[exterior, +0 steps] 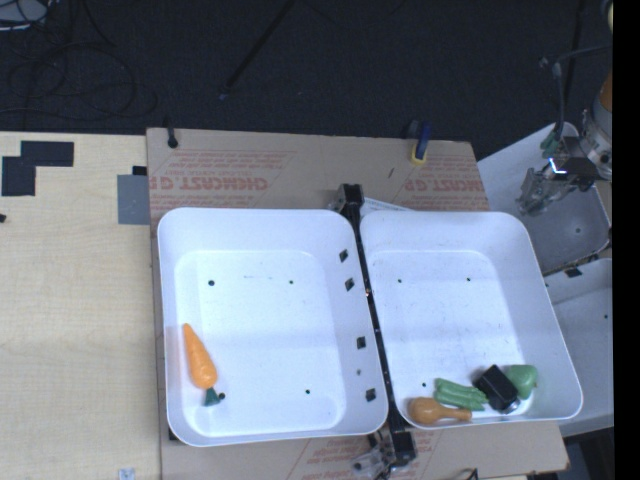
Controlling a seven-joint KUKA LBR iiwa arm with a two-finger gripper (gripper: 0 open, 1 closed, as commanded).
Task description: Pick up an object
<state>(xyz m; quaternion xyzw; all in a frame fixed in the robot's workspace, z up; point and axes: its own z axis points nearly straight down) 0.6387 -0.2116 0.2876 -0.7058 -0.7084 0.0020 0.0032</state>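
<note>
I am hanging my metal two-finger claw (548, 183) outside the bins, off the right bin's far corner, and I cannot tell how it stands. I judge descending squarely over one lone item works best. The shallow white left bin (255, 230) is holding an orange plastic carrot (198, 357). The shallow white right bin (450, 233) is holding green pods (462, 394), a black block (496, 387) and a tan pear-shaped piece (436, 411) clustered in its near corner.

orange carrot (199, 358), black block (497, 387), white bins (260, 226)
</note>
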